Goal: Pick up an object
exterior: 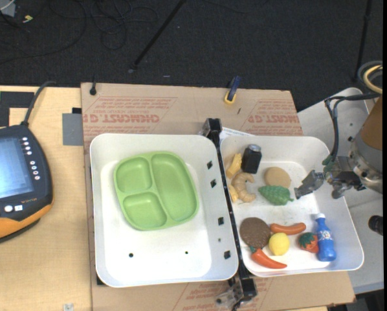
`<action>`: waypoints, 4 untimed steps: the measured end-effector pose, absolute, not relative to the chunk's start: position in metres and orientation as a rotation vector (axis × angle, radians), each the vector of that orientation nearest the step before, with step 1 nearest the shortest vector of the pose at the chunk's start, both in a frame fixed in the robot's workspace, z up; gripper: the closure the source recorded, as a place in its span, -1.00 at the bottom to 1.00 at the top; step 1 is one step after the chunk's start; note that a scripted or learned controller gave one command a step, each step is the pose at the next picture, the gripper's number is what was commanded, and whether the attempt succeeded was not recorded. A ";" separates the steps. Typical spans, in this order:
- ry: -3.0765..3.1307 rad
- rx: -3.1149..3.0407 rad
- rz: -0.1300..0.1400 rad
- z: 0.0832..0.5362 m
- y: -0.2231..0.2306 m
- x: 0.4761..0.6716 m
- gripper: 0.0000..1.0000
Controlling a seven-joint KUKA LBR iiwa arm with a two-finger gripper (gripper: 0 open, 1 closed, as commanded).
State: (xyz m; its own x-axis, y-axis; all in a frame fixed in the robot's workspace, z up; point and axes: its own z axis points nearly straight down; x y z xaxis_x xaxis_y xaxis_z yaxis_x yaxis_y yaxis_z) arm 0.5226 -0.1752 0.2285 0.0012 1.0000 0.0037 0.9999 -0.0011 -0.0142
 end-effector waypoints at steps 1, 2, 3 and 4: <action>-2.219 -2.218 0.002 0.234 -0.176 0.525 -1.00; -2.218 -2.215 0.006 0.178 -0.183 0.520 -1.00; -2.219 -2.213 0.004 0.117 -0.173 0.519 -1.00; -2.222 -2.215 0.002 0.086 -0.170 0.520 -1.00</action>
State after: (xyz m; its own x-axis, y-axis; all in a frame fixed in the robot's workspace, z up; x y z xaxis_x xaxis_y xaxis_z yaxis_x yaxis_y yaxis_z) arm 0.5195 -0.1700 0.0861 -0.0028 1.0000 0.0020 1.0000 0.0028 -0.0039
